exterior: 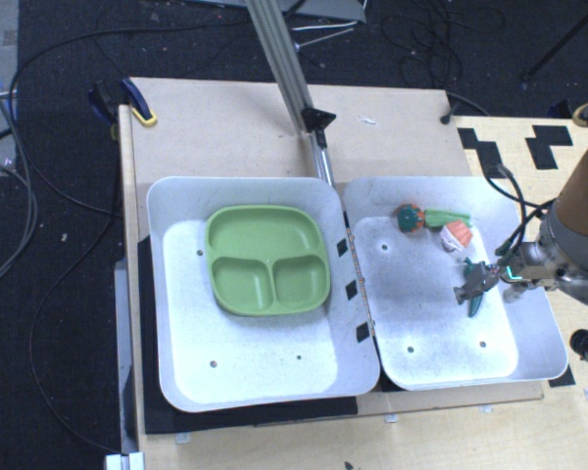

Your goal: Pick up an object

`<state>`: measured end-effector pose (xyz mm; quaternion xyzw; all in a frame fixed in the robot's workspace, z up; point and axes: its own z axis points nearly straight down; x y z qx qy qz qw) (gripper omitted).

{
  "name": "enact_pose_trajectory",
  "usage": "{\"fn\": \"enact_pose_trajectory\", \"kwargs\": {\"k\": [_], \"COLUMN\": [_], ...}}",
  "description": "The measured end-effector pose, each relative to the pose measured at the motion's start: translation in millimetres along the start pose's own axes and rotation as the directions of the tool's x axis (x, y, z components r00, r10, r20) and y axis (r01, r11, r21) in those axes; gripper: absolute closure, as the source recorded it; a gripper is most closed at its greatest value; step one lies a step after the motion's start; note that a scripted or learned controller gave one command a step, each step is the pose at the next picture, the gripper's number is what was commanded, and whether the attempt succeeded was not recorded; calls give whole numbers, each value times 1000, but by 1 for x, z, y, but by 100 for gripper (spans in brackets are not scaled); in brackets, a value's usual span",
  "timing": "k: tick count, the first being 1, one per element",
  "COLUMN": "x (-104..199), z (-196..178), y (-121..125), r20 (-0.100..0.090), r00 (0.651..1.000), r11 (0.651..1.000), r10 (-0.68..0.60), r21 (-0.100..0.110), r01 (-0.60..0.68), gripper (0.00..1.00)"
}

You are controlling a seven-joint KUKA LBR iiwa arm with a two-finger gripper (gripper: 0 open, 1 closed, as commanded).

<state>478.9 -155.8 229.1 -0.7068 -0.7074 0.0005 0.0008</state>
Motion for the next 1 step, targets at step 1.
{"fn": "enact_pose_trajectory", "kwargs": {"k": [1], "x": [0], "z": [0], "y": [0], "r20": [0], "r00": [1000], "r11": [1000], "r10": [0], "r21": [-1], "r01": [0], "gripper": [0]}}
